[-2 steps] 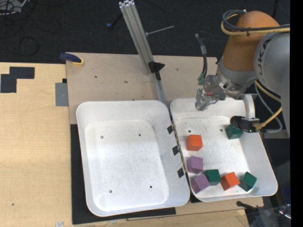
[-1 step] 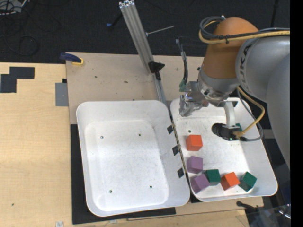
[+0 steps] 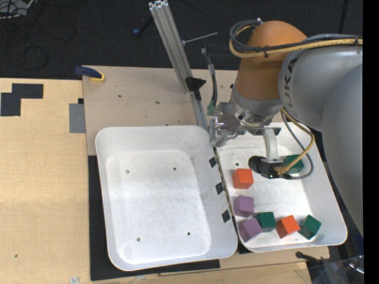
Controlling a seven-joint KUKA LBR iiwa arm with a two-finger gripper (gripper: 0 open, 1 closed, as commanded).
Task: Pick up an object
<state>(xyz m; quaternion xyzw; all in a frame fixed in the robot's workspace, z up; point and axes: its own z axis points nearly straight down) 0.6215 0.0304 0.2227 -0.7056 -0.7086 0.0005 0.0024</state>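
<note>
The gripper [image 3: 228, 126] hangs over the far end of the right bin [image 3: 333, 216]; I cannot tell whether it is open or closed. The orange block [image 3: 243, 178] lies nearest it, not touching. The purple block [image 3: 244, 206] and the green block [image 3: 266, 220] lie farther off.

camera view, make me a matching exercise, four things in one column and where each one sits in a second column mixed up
Things
1. far orange block
2. near orange block
3. blue clamp
4. metal rail

Places
A. on the bench, beyond the left bin
B. between two green blocks
C. standing at a slant where the left bin meets the right bin
D. just behind a purple block

Pairs: 1-D, 2-B, 3-A, 4-C
</note>
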